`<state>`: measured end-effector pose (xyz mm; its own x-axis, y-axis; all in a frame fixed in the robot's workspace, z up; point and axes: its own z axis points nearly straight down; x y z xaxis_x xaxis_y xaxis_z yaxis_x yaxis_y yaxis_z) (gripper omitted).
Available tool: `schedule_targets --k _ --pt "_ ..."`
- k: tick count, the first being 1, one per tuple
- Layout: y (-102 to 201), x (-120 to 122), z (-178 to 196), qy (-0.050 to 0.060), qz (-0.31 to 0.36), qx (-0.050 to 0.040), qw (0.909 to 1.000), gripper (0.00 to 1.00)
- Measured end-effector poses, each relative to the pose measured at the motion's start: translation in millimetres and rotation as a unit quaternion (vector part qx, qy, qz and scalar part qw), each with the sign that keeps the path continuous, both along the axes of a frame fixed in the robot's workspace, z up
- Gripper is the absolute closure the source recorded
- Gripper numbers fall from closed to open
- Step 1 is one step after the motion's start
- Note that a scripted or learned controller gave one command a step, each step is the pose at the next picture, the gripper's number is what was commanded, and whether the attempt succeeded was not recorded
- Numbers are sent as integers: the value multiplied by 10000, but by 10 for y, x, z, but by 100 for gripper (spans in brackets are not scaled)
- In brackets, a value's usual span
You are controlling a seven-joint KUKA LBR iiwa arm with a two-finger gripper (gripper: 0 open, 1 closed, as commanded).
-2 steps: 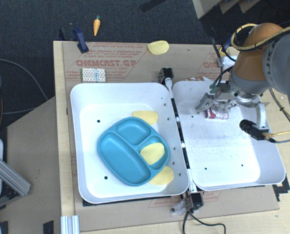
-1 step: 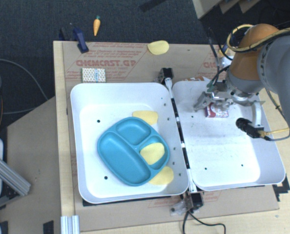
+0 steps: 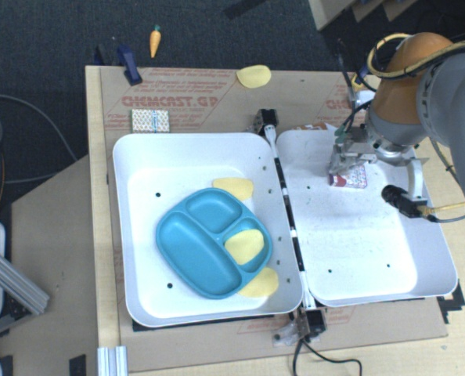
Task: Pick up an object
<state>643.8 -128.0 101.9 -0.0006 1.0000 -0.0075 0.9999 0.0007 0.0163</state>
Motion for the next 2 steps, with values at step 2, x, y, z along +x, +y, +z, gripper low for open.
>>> schedule_targets --k 2 --pt "86 99 -117 27 -3 6 10000 0"
